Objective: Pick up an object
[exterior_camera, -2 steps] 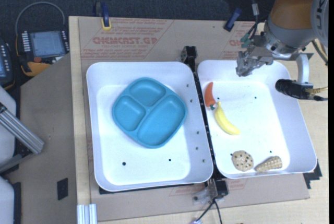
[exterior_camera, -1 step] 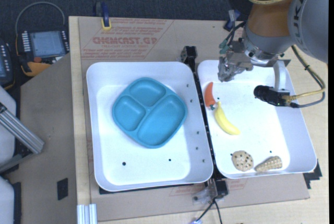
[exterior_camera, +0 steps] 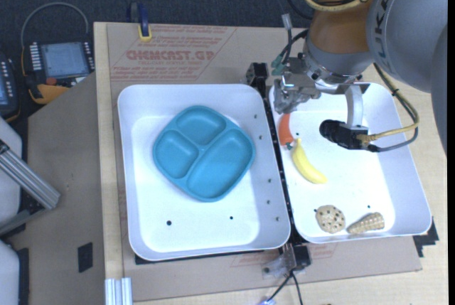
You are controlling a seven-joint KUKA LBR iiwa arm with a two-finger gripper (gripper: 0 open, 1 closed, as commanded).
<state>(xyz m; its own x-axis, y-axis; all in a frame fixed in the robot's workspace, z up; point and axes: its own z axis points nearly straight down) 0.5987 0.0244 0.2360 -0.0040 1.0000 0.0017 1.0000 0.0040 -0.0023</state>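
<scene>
A grey robot arm's gripper (exterior_camera: 290, 99), its opening impossible to judge, hangs low at the right bin's (exterior_camera: 405, 147) left wall directly above an orange carrot-like piece (exterior_camera: 284, 129) beside a toy banana (exterior_camera: 306, 163), apparently lining up a grasp.

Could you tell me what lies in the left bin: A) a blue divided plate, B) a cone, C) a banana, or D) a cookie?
A: the blue plate with three compartments lies in the left bin, while the banana, cookie and cone lie in the right bin.
</scene>
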